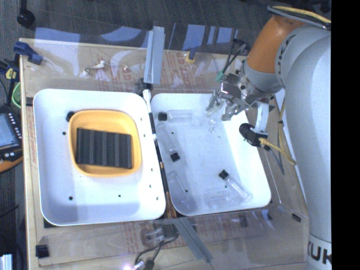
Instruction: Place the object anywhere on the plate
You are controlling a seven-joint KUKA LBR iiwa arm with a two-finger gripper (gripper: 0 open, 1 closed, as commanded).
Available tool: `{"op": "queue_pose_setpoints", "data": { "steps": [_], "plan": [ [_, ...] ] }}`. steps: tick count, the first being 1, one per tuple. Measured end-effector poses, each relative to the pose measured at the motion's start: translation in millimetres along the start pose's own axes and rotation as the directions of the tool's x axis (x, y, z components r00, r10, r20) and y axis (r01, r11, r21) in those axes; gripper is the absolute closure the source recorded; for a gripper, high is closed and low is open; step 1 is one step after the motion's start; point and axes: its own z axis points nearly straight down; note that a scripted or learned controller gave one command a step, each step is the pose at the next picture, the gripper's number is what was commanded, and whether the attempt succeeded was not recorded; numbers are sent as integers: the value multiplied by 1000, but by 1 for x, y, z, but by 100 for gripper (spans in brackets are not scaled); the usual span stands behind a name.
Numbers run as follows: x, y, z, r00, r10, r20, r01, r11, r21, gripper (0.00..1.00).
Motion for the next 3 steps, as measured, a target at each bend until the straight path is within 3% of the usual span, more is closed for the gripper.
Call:
{"op": "queue_pose_setpoints", "data": {
  "steps": [1,2,3],
  "plan": [
    [47,-54,12,998,-64,2,64,998,-2,100],
    [71,-61,-38,984,-179,3,179,984,-4,100],
    [117,-46,0,930,-368,3,368,930,0,100]
  ]
}}
